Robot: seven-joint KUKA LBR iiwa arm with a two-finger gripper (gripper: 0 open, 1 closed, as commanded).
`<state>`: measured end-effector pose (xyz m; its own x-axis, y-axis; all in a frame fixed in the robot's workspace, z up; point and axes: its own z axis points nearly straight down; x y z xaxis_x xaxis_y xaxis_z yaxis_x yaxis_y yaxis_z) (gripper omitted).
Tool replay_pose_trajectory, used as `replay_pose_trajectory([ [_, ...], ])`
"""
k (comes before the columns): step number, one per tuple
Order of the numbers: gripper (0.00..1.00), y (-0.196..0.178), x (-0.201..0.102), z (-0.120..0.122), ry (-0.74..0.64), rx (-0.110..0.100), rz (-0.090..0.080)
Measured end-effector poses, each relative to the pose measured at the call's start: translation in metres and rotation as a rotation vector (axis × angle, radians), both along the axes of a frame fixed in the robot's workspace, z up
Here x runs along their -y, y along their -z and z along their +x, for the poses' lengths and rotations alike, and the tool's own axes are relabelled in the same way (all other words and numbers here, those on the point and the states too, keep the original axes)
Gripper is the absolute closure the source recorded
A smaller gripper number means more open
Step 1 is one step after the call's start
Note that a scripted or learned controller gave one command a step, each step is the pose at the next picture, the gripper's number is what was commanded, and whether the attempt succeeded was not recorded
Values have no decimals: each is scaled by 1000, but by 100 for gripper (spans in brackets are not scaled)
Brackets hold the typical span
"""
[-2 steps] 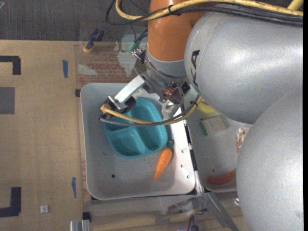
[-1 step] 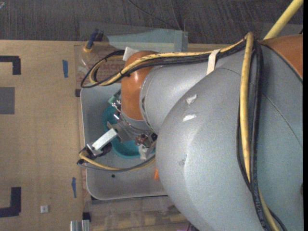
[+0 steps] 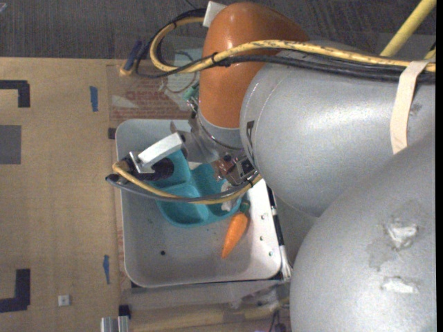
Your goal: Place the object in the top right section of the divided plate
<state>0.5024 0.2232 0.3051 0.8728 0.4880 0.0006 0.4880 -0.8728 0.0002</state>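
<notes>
We see the orange carrot [image 3: 234,234] lying on the floor of the white bin [image 3: 201,265], tilted with its thick end up toward the right wall and its tip pointing down toward the bin's near side. Its upper end sits just beside the lower right edge of the teal divided plate [image 3: 185,207], and we cannot tell whether the two touch. The plate rests in the middle of the same bin, with a raised divider visible between its sections, and much of it is covered from above by the arm. The gripper [image 3: 230,170] hangs over the plate's right part, above and clear of the carrot, and we cannot tell how its jaws stand, as the wrist and its cables hide them. A white block [image 3: 159,149] with a black part sticks out to the left over the plate, and a yellow and grey cable [image 3: 169,194] loops across the plate. The orange band [image 3: 239,54] and the grey arm [image 3: 332,151] fill the right. Brown cardboard [image 3: 55,185] with blue tape marks [image 3: 93,99] lies left of the bin.
</notes>
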Motion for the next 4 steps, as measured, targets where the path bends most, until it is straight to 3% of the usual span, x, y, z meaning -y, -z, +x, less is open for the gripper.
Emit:
replay_pose_trajectory([
  [1, 0, 87, 43, -12, 17, -7, -1],
  [2, 0, 74, 44, 97, 146, 0, 0],
  [3, 0, 150, 1, 61, 313, -2, 0],
  [4, 0, 87, 0, 159, 109, 0, 0],
])
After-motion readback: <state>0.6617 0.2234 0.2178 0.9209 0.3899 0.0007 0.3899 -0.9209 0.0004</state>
